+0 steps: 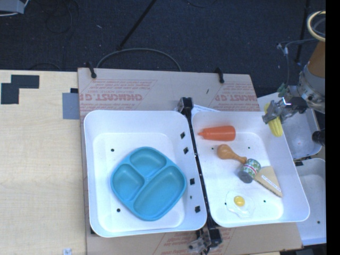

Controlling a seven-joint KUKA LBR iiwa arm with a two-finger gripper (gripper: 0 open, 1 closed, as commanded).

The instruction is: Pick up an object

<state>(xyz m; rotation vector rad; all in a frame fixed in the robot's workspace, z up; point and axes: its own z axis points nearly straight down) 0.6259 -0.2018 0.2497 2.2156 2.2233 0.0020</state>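
**Camera view, layout.** Two shallow white bins side by side on a cardboard sheet printed in red, laid over a pale wooden bench.

**Left bin**. Contains one blue divided plate with three compartments, lying flat, turned at an angle to the bin walls, near the middle of the floor.

**Right bin**. Contains five items:
- Orange-red bottle: on its side near the far wall, narrow end toward the left bin.
- Tan pear-shaped piece: just in front of the bottle, apart from it, thin end pointing toward the can.
- Grey-green can: tipped over, touching or nearly touching the thin end of the tan piece.
- Tan wedge: flat, just right of the can, tip pointing toward the near right corner.
- Fried egg toy: flat near the front wall, apart from the rest.

**Arm.** Enters from the right edge; orange band visible at the upper right.

**Gripper**. Positioned above the far right rim of the right bin, clear of the bin floor. Jaws clenched on a yellow ribbed piece.

**Task thing.** Yellow ribbed piece: hanging from the gripper, tilted, lower end toward the camera, raised above the rim, well apart from the five items on the bin floor.
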